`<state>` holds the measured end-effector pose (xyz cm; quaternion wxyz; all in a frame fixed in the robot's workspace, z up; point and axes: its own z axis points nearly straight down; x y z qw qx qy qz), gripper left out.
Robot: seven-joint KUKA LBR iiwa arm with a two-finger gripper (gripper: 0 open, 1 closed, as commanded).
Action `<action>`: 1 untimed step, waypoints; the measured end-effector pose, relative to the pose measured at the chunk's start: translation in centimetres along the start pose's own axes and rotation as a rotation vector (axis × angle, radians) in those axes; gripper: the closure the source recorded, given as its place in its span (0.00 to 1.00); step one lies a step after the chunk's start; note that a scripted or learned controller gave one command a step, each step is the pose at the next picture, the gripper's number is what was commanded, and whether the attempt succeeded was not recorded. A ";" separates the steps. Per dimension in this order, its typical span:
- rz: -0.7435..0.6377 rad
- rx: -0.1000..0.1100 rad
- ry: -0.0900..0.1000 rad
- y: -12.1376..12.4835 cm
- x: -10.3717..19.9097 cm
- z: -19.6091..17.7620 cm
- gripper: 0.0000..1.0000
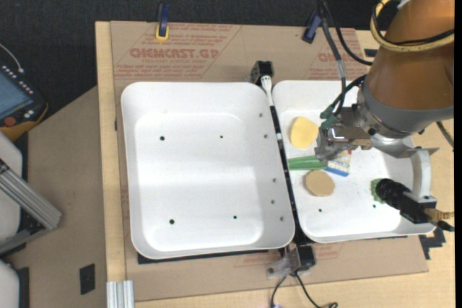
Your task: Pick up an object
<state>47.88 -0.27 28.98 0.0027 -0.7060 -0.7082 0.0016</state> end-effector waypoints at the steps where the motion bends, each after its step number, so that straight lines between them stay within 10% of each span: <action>1: -0.002 -0.018 0.000 0.1 3.4 -9.6 1.00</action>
